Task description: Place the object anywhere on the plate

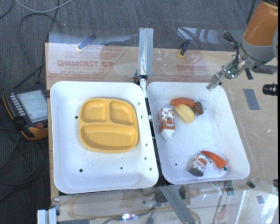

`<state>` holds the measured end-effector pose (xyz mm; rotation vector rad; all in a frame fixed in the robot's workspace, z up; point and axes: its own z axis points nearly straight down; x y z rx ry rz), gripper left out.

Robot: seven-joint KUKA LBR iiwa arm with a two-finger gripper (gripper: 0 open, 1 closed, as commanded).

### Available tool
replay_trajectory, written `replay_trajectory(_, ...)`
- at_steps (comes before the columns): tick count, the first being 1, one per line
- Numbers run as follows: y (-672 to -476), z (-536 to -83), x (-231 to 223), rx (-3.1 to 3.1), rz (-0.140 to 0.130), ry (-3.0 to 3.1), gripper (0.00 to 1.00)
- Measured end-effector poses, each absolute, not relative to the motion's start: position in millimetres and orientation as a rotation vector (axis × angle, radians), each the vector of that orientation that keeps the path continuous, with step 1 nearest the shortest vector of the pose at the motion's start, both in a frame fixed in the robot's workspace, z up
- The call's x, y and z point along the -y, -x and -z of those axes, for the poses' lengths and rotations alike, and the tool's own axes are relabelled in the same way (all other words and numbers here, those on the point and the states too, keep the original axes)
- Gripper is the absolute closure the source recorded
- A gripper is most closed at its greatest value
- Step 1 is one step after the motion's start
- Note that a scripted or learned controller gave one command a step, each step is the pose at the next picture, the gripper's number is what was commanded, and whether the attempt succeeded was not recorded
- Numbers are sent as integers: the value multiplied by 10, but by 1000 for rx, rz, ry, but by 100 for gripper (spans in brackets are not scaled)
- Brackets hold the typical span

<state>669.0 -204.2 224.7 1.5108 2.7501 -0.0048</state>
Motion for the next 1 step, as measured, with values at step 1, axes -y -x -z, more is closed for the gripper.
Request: replay_trajectory(1,-6696,-2497,1896,-2694,-2,-1610,100)
